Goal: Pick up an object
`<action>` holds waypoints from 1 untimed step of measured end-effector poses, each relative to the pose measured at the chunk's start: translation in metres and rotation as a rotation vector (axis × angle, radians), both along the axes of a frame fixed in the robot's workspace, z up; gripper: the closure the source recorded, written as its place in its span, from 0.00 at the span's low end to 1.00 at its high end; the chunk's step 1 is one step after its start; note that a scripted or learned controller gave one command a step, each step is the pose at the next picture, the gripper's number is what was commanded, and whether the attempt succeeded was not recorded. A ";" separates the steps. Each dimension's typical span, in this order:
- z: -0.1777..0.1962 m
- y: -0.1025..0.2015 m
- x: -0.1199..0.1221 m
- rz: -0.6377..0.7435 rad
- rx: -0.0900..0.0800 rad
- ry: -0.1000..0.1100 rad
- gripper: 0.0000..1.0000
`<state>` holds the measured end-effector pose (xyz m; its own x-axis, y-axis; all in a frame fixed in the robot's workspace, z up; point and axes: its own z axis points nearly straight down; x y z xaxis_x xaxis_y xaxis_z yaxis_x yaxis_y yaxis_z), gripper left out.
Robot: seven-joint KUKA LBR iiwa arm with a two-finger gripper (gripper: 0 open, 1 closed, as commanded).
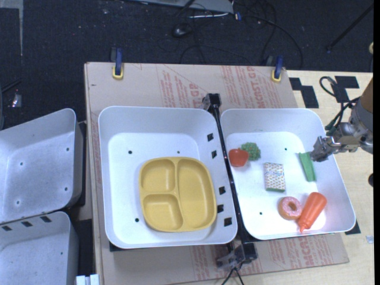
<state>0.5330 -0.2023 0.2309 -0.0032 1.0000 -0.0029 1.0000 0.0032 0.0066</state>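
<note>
The right bin (270,123) holds a red tomato-like piece (238,157) touching a green broccoli piece (251,151), a small patterned square packet (274,176), a pink donut (290,207), an orange carrot (312,210) and a green stick (307,166). My gripper (321,149) hangs at the bin's right side, just right of the green stick's upper end. Nothing shows between its fingers.
The left bin (119,129) holds a yellow three-compartment plate (177,193). A black divider (224,171) runs between the bins. Spare white bins (35,159) lie off the bench to the left. Yellow clamps (118,70) grip the board's far edge.
</note>
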 end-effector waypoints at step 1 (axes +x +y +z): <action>0.009 0.000 0.001 -0.001 0.001 0.004 1.00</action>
